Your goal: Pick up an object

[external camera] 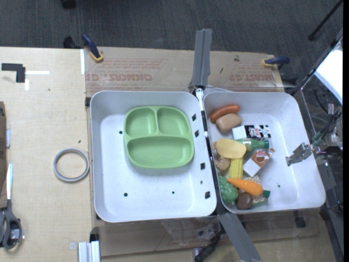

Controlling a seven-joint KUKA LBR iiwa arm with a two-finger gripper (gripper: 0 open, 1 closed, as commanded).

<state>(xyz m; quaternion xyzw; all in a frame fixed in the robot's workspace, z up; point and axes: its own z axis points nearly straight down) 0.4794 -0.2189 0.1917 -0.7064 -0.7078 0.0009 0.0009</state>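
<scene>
The right white bin holds a heap of toy food along its left side. A red-brown sausage lies at the top, with a tan bread-like piece just below it. A black-and-white carton and a green bottle sit to the right of them. Further down are a yellow piece, a corn cob, a small red-and-white carton, an orange carrot, a green leafy piece and a dark brown piece.
The left white bin holds a green divided plate. A small metal bracket sits at the right bin's right rim, with cables beyond. On the bench to the left lie a grey tape ring and scissors.
</scene>
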